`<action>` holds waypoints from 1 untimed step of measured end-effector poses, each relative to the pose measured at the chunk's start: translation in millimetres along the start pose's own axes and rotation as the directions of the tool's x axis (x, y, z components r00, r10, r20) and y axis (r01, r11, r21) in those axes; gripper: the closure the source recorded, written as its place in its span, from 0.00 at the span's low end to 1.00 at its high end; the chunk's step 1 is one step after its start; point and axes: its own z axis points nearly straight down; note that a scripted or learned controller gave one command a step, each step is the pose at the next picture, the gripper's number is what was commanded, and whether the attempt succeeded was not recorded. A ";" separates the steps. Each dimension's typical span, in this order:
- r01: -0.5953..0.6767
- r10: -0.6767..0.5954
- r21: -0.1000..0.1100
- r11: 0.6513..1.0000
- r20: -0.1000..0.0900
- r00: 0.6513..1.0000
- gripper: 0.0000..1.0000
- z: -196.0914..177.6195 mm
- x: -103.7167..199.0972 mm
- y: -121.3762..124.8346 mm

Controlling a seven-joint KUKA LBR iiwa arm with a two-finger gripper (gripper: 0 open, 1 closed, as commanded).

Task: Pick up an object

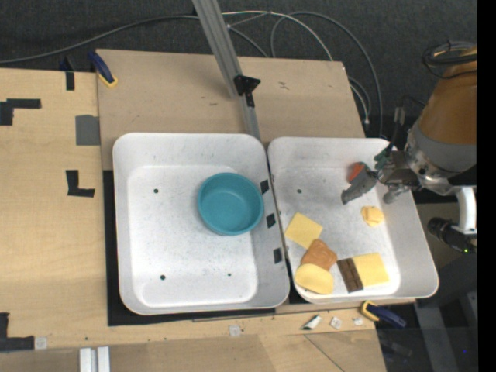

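The tabletop (pixel 46 231) is pale wood, with a browner board (pixel 170 99) laid over its far middle part. Two shallow white bins sit side by side on it: the left bin (pixel 143 277) and the right bin (pixel 325 157), their inner rims touching. Short black tape marks (pixel 76 183) lie on the wood at the left.

Two bins sit side by side on the table (pixel 46 208). The left bin (pixel 139 231) holds a bowl (pixel 229 203) near its right wall. In the right bin (pixel 310 161), a small lump (pixel 373 216) lies toward the right, a flat slice (pixel 303 229) left of it, and a clustered wedge (pixel 318 253), rounded piece (pixel 315 279) and block (pixel 362 270) along the front. The gripper (pixel 373 185) hangs over the bin's rear right.
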 end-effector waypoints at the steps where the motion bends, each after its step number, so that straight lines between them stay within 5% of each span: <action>1: 0.000 0.000 0.000 1.000 0.000 1.000 0.00 -0.1 -0.2 0.0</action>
